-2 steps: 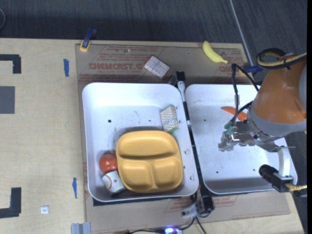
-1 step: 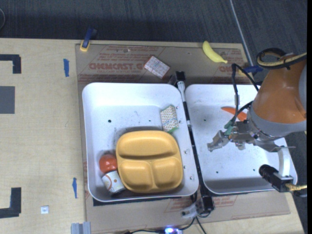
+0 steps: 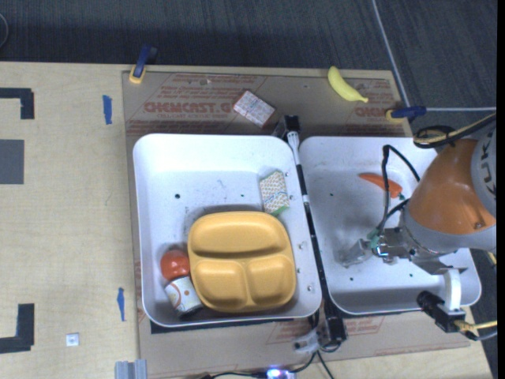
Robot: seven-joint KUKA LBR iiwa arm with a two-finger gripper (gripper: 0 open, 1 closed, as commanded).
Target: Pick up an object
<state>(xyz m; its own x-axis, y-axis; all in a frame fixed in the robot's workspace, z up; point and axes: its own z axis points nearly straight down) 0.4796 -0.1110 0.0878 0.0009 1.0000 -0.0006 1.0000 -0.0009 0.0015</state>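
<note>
Currently: end effector (image 3: 357, 253) low in right bin (image 3: 331, 212) | jaw state indeterminate | orange piece (image 3: 380, 182) beyond it, apart

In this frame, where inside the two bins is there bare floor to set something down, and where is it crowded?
Left bin: bare floor along the back and left, between the wall, the patterned packet and the yellow tray. Its front is crowded: the tray fills it, with an orange-and-white object wedged at the front-left corner. Right bin: bare floor on the left and back-left, bordered by the orange piece and the gripper.
</note>
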